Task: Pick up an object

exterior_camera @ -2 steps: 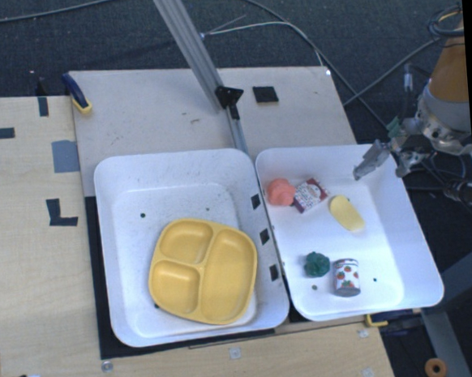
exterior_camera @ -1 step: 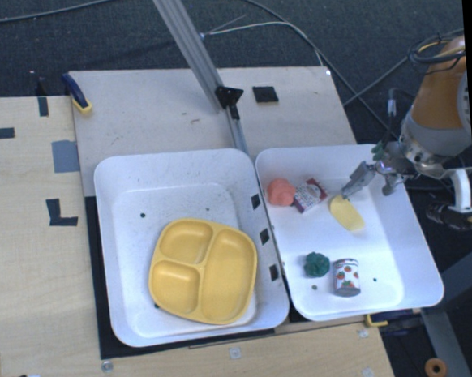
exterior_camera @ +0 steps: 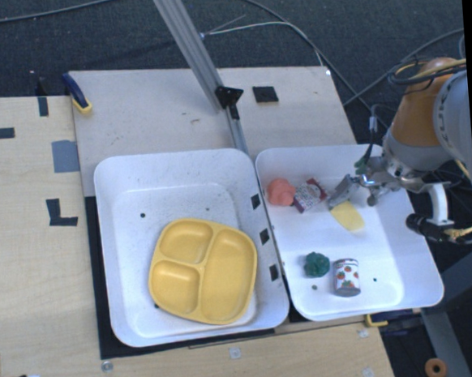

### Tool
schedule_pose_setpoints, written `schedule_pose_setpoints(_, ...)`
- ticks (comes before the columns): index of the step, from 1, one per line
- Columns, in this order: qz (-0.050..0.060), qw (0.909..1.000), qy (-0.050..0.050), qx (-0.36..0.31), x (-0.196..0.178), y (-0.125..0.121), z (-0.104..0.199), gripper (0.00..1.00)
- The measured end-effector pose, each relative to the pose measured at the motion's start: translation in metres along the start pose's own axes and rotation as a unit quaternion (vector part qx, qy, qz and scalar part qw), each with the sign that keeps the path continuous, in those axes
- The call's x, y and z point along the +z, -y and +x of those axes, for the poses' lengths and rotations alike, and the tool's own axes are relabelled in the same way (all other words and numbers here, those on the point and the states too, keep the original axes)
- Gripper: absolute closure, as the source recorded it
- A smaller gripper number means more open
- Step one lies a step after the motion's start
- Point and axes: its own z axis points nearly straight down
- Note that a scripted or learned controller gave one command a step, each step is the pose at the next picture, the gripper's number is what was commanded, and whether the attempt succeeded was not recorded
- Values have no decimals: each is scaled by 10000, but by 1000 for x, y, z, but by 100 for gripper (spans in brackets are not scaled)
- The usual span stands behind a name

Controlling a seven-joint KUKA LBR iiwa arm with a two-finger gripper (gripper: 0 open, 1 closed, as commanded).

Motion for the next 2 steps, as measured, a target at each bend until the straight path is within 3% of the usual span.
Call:
schedule_pose_setpoints(1,-27,10000,9,-7,-14,-2,0,100)
schedule_pose_setpoints(2,-53,10000,8,3,-58,-2,5,100)
